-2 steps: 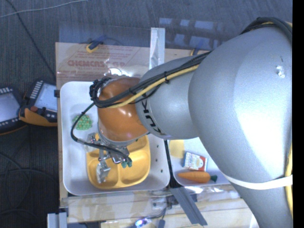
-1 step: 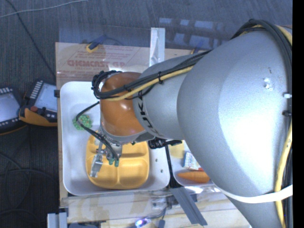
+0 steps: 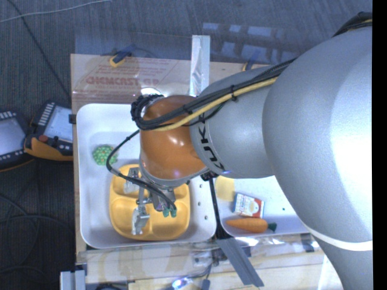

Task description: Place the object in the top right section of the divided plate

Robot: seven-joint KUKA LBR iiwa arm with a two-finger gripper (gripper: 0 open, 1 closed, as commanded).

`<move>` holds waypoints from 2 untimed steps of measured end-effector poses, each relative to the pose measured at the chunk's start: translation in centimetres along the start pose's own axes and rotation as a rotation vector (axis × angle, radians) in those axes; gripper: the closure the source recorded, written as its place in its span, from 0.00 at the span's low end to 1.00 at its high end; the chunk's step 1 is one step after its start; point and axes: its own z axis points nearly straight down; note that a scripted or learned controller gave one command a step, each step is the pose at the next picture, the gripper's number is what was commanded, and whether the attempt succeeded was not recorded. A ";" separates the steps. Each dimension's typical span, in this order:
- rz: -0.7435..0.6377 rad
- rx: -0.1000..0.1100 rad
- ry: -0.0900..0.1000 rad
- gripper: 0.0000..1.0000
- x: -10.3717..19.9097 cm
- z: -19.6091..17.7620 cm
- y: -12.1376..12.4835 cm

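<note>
Fingers (image 3: pixel 141 221) over yellow divided plate (image 3: pixel 121 213), white bin (image 3: pixel 91 180)

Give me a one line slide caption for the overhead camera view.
KUKA arm's gripper over the yellow divided plate in the left bin; green object beside it, carrot in the right bin.

The scene is viewed by a single camera fixed above the bench (image 3: pixel 91 83), looking down at a slant onto both white bins. The left bin (image 3: pixel 91 162) is seen almost whole, while the right bin (image 3: pixel 284 222) is largely covered by the arm (image 3: pixel 290 125), which enters from the right and lies close beneath the lens. Dark carpet (image 3: pixel 72 17) is taken in beyond the bench's far and left edges.
</note>
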 end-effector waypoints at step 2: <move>-0.088 -0.017 -0.037 0.00 -0.5 4.3 -4.4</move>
